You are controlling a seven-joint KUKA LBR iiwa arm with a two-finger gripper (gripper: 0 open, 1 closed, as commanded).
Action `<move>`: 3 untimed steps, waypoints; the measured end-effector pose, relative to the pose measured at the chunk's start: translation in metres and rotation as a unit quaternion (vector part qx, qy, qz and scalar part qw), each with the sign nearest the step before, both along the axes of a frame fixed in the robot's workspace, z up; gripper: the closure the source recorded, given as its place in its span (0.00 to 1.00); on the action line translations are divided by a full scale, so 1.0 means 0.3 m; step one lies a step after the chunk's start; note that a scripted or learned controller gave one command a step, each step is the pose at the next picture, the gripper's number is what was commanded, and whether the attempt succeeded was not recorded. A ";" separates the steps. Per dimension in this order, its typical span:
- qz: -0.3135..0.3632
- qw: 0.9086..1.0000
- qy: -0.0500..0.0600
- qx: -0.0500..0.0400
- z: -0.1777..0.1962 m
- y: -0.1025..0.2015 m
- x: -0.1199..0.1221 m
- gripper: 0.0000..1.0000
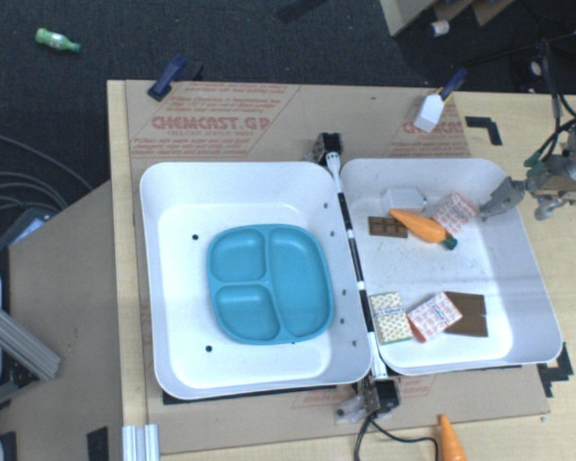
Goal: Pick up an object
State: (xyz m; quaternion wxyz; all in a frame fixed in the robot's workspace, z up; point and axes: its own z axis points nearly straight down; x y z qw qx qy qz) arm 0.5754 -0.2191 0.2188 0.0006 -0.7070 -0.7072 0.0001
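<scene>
Several small things in the right bin [518,286], any one a fair target. Nearest the gripper [504,200]: an orange toy carrot [420,226] with a green tip, lying slantwise in the far half of the bin, touching a dark brown bar [385,227] on one side and just beside a small red-and-white packet [454,215] on the other. Behind it, a pale white block [406,199]. In the near half: a patterned square packet [391,317], a second red-and-white packet [433,317] and a flat brown card [466,313], all close together.

Carrot probably light, hard plastic, smooth and rounded, so likely to roll or squirt out of a pinch; best taken across the thick middle, fingers square to its length. Packets and card look thin and flat, hard to get under, apt to slide.

In the left bin [163,257], a blue divided plate [269,282].

Gripper hangs at the far right rim of the right bin, nothing seen between its parts; too small and blurred to tell how far apart they stand.
</scene>
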 end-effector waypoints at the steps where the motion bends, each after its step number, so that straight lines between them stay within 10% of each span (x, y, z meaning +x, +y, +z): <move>1: 0.001 1.000 0.000 0.000 -0.318 0.063 0.302 0.00; 3: 0.000 1.000 -0.007 -0.003 -0.428 0.240 0.144 0.00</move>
